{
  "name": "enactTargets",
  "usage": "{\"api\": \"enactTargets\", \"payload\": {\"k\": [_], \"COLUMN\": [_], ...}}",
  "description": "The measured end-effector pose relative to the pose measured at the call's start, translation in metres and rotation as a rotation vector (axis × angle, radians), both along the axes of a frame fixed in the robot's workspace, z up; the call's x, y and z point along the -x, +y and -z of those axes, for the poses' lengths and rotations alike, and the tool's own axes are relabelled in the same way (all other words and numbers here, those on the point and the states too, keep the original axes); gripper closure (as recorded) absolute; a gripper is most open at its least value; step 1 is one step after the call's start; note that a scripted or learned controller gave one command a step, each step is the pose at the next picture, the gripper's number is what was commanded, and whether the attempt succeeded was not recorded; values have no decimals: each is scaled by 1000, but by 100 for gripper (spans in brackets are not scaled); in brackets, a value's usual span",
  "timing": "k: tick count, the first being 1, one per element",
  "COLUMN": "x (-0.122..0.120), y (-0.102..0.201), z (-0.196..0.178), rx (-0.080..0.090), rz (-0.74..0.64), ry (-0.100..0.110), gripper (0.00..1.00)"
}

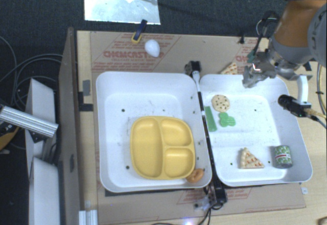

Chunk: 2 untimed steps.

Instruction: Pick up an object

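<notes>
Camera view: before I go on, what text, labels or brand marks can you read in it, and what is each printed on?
"CHEMCAST": red print on the brown board behind the left bin, seemingly mirrored and faint, so the reading is uncertain.
Red print on the same board behind the right bin: partly covered, unreadable.
Red print on the board's front edge, below the bins: too small to read.
Label on the small can in the right bin: red and green, too blurred to read.

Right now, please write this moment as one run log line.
hand: above right bin's far edge | cookie, pizza slice, can: in bin
</notes>
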<state>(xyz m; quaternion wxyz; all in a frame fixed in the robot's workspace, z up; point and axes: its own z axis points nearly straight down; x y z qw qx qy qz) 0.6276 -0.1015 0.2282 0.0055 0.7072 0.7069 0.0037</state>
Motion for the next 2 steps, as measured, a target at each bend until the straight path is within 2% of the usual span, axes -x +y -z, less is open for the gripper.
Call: {"api": "enactTargets", "payload": {"k": [1, 2], "x": [1, -20], "y": [1, 7], "z": [8, 75], "rx": [-2, -2], "rz": [-2, -5], "ry": [10, 14], "gripper": [0, 0]}}
